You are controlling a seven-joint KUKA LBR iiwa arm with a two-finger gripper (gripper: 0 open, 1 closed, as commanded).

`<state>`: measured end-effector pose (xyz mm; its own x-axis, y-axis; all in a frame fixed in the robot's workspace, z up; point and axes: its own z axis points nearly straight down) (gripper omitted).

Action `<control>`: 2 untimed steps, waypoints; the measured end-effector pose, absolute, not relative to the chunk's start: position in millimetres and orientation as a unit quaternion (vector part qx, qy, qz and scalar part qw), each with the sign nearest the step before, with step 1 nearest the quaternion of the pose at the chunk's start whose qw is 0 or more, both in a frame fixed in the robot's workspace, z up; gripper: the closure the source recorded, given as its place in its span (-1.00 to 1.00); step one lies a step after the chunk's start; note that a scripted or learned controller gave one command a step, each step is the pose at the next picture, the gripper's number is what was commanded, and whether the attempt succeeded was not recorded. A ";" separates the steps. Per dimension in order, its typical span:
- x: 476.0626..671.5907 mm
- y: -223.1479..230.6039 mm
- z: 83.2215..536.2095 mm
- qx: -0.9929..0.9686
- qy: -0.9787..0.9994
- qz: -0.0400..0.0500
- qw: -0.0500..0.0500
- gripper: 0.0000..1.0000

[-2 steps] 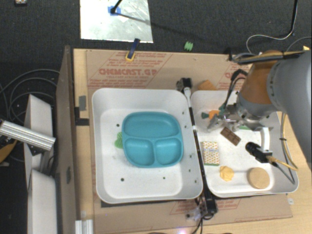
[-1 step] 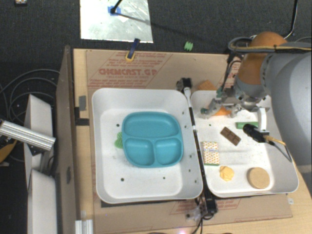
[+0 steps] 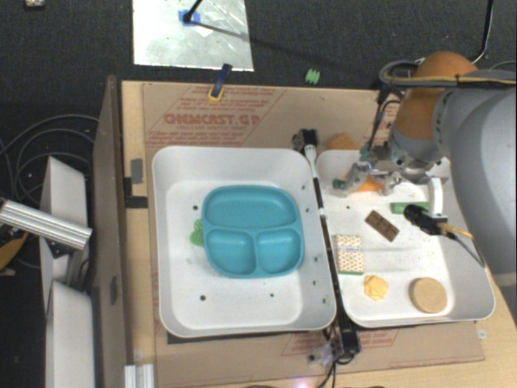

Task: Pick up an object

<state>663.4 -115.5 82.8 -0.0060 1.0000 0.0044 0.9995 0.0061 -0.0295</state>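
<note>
The arm (image 3: 485,136) held its jaws low over the orange piece (image 3: 365,187) at the right bin's (image 3: 464,304) far end, seemingly mid-approach; spread or pinching could not be told; the next move called for a firm pinch, then a lift.

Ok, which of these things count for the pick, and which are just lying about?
Part of the job:
gripper, over the right bin
orange piece by it
brown bar
patterned packet
yellow lump
tan disc

Lying about:
blue divided plate in the left bin
foil sheet beyond the bench
</note>
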 end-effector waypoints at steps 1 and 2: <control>662.6 -112.0 81.7 -0.706 -0.708 0.011 0.009 -1.00; 662.3 -95.2 80.8 -0.706 -0.708 0.012 0.008 -1.00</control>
<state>662.3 -95.2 80.8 -0.0026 1.0000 -0.0049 0.9996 0.0025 -0.0279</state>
